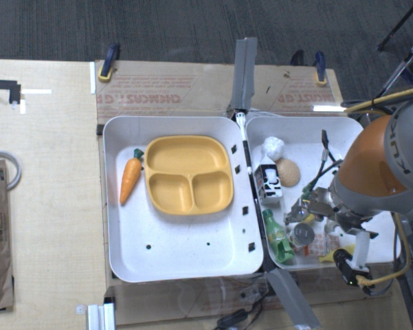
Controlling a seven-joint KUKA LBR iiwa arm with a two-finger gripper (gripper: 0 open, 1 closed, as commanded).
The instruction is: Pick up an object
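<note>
My gripper [304, 213] hangs low over the front middle of the right bin [309, 130], under the grey wrist with its orange band [374, 160]. Right beneath it lies a round silver can [302, 234]. A green bottle [274, 235] lies to the can's left, along the bin's left wall. Farther back are a tan egg-shaped object [287, 172], a black and white box [269, 183] and a crumpled white object [273, 146]. The wrist hides part of the bin's right side. No object is visibly lifted.
The left bin [114, 212] holds a yellow divided plate [190, 174] with an orange toy carrot [129, 179] at its left. A grey divider post [244, 74] stands between the bins at the back. Cables and a yellow-black fitting [347, 263] trail at the right bin's front.
</note>
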